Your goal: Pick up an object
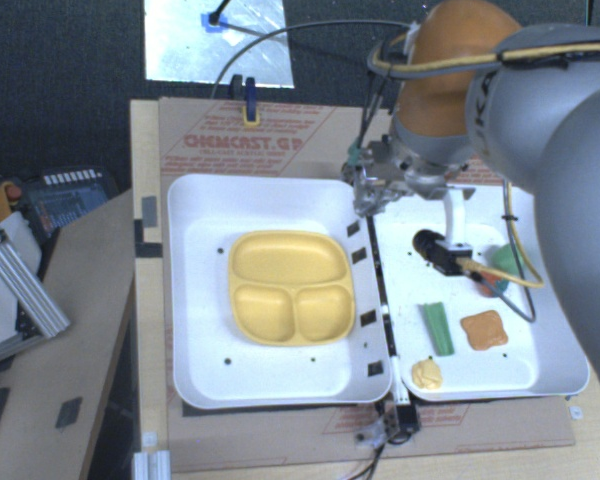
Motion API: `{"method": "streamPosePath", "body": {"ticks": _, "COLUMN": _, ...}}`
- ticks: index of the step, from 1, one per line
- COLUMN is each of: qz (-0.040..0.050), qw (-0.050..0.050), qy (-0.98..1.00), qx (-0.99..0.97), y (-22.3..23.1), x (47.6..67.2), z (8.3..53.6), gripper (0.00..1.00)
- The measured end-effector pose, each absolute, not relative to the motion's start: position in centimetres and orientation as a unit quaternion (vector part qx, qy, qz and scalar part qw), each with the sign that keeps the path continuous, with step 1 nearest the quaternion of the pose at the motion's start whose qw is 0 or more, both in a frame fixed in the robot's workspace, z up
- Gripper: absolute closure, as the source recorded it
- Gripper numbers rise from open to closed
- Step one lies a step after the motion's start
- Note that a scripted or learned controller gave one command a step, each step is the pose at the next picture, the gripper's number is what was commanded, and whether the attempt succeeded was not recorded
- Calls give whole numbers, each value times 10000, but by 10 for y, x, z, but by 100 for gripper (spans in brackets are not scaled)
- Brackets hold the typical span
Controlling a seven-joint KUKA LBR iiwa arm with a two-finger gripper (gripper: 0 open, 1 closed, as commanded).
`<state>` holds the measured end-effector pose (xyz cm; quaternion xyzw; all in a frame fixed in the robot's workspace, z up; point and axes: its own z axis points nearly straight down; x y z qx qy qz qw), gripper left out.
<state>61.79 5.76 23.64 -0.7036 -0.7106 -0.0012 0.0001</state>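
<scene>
Lying loose in the white right-hand bin (540, 358), toward the tabletop's right edge: a green stick (436, 328), flat, straight and narrow, running from back to front. Just beside it, on the side of the right edge and apart from it, an orange piece (483, 330), squarish with softened corners, matte. Nearer the tabletop's front edge, close against the bin's front wall, a pale yellow lump (427, 373), rounded and smooth-looking. Further back, a green and red thing (500, 266), partly covered by robot parts; possibly two small pieces touching, too hidden to say.

Hanging over the back end of the ridge where the two bins meet, well apart from all of those pieces: the claw (368, 196), dark and metallic, gripping nothing visible. Cannot tell whether clenched or released.

In the white left-hand bin (195, 268), shallow with rounded corners: a yellow tray (288, 286), glossy plastic, rounded rectangle, split into one wide compartment at the back and two smaller ones at the front.

Under both bins, a brown cardboard sheet (280, 133) with red lettering, reaching toward the tabletop's back edge.
</scene>
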Motion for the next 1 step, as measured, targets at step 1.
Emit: {"method": "streamPosePath", "body": {"ticks": 1, "qz": -16, "qw": -5, "qy": -7100, "qx": -7042, "y": 103, "x": 626, "z": 238, "gripper": 100}}
